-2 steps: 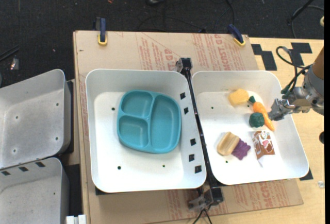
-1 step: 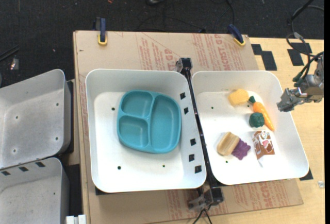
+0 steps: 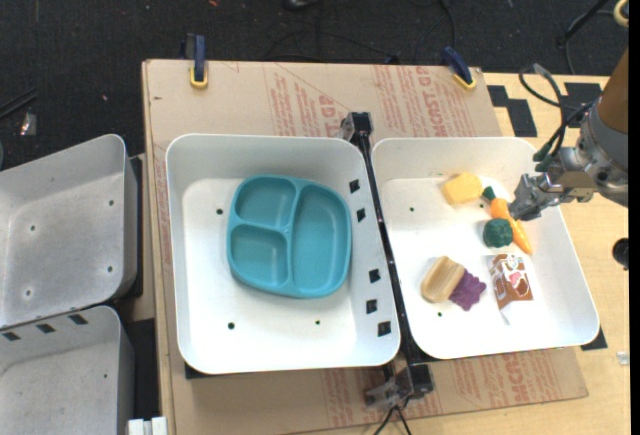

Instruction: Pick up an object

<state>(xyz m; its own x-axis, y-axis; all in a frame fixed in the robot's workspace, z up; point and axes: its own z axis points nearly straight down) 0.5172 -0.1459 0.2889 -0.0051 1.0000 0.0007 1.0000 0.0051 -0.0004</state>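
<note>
The gripper [image 3: 527, 200] hovered over the right bin [image 3: 420, 253], just above the carrot [image 3: 510, 223]; whether it gripped anything could not be told, seemingly nothing.

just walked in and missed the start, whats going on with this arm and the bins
A grey robot arm reaches in from the right over the right-hand bin, trying to pick up an object. Its gripper sits low by the orange carrot and dark green piece; nothing is visibly held. The bin also holds a yellow block, a tan piece, a purple piece and a small packet. The left bin holds a teal divided plate.
</note>
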